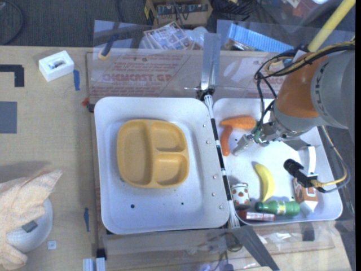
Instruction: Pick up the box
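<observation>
Box (pixel 307 195): small carton, brown face w/ white areas; print too small to be read. It is located at approx. 4 o'clock in the right bin (pixel 248 168), close to the bin wall. A green bottle (pixel 279 208) is laid just beside it at its 8 o'clock, and a banana (pixel 264 179) is seen at its 9 o'clock.

Gripper (pixel 241 144): positioned at approx. 10 o'clock of the bin ctr, well apart from the box and next to an orange item (pixel 237 122). Nothing is seen held. Whether it is set wide or narrow cannot be told.

Left bin (pixel 107 168): a yellow divided plate (pixel 152 151) is contained.

Bench (pixel 45 123): tan surface. A white block (pixel 56 65) is placed at 10 o'clock and a cloth (pixel 25 191) at 8 o'clock.
</observation>
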You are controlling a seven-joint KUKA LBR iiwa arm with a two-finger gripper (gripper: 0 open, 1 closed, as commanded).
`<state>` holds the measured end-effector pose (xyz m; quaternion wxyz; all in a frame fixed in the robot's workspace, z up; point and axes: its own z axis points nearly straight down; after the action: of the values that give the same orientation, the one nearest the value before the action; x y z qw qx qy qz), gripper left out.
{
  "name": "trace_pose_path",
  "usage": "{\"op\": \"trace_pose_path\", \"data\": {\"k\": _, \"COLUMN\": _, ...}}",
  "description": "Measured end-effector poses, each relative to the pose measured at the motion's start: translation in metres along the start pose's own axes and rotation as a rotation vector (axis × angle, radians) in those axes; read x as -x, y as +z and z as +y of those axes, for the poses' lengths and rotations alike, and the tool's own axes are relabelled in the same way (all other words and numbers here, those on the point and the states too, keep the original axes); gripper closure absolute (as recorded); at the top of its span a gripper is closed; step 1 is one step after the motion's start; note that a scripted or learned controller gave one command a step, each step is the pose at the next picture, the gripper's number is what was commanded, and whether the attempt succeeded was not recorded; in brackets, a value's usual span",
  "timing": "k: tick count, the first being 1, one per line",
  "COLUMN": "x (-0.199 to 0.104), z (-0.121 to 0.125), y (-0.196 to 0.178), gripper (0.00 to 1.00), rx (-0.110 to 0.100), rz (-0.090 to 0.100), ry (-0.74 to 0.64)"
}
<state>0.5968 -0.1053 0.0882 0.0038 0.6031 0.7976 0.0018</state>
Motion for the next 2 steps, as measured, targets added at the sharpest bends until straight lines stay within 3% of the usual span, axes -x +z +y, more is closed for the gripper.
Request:
{"op": "trace_pose_path", "data": {"k": 1, "x": -0.011, "z": -0.01, "y": 0.0, "gripper": 0.0, "rx": 0.0, "rz": 0.002, "ry": -0.277}}
{"op": "trace_pose_path", "data": {"k": 2, "x": -0.01, "z": -0.008, "y": -0.013, "gripper": 1.0, "rx": 0.007, "rz": -0.001, "ry": -0.276}}
